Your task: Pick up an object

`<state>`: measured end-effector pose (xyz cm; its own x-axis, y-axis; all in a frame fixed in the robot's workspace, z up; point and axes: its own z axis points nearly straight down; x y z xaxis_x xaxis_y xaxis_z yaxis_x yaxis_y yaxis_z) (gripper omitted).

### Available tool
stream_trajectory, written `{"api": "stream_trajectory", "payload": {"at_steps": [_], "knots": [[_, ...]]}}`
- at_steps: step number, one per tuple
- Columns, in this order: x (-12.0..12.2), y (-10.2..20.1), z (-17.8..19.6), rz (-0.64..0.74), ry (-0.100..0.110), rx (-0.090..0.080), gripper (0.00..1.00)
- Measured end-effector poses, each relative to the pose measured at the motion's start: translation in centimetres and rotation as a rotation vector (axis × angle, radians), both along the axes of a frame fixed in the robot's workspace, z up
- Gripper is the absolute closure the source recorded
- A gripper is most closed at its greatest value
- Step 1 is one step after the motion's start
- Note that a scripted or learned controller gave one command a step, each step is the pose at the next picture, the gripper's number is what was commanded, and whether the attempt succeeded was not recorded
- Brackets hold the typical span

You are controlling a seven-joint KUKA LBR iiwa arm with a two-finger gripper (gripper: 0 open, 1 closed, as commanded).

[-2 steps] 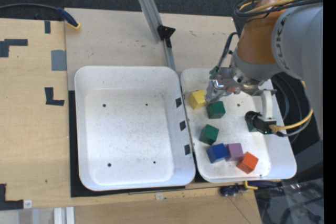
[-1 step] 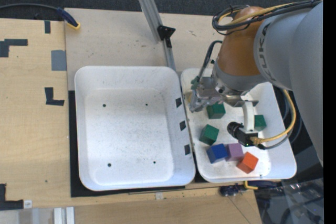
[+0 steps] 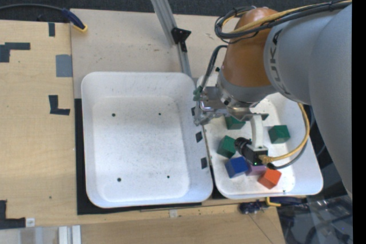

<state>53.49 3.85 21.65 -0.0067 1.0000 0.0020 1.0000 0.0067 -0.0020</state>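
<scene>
My gripper (image 3: 233, 114) hangs low over the right bin (image 3: 303, 180), near its far left part, under the orange band of the arm. A green block (image 3: 235, 122) lies right beneath it, mostly covered by the wrist. Another green block (image 3: 226, 146) sits just in front of it, and a third green block (image 3: 279, 133) lies to the right. Toward the bin's front lie a blue block (image 3: 235, 167), a small purple block (image 3: 258, 169) and an orange-red block (image 3: 270, 178), close together. Whether anything is held is hidden by the wrist.
The left bin (image 3: 137, 140) stands beside the right one, their rims touching. A grey metal pole (image 3: 163, 6) slants down to the bins' far edge. The big grey arm (image 3: 320, 66) covers the right bin's far right side.
</scene>
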Motion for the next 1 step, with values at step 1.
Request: {"api": "stream_trajectory", "payload": {"at_steps": [1], "knots": [[-1.58,4.22,0.07,0.0,0.002,0.0,1.0]]}}
